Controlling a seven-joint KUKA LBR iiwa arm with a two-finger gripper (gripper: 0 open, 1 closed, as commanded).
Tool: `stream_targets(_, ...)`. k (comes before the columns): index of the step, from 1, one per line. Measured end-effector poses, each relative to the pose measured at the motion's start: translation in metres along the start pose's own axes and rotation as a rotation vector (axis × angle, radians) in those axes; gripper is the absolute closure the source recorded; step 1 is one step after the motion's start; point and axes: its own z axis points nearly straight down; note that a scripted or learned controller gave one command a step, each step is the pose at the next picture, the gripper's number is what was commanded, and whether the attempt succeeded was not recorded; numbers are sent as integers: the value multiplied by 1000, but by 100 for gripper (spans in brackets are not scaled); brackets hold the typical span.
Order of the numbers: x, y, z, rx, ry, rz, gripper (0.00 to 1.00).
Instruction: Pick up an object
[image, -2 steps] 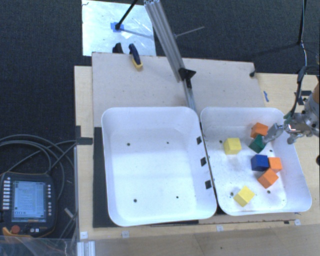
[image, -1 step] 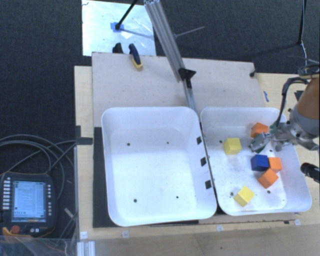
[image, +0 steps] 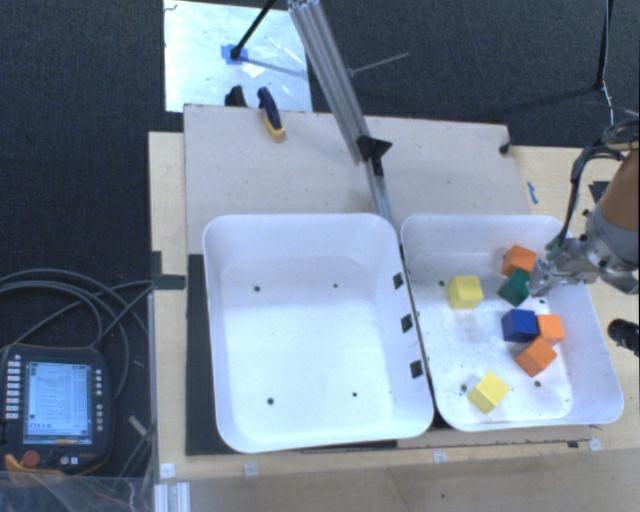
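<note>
Coloured blocks (image: 519, 325) in right white bin (image: 430, 240)

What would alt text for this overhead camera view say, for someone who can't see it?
A robot arm's pincer reaches from the right into the right-hand white bin, beside a green block among orange, blue and yellow blocks. The left bin sits alongside it.

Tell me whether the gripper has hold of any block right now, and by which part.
Cannot be told: the gripper sits right at the green block in the right bin, but no grasp is visible.
</note>
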Motion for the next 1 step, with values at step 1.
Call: stream_targets(1,6,-6,-57,-2,0,0,100)
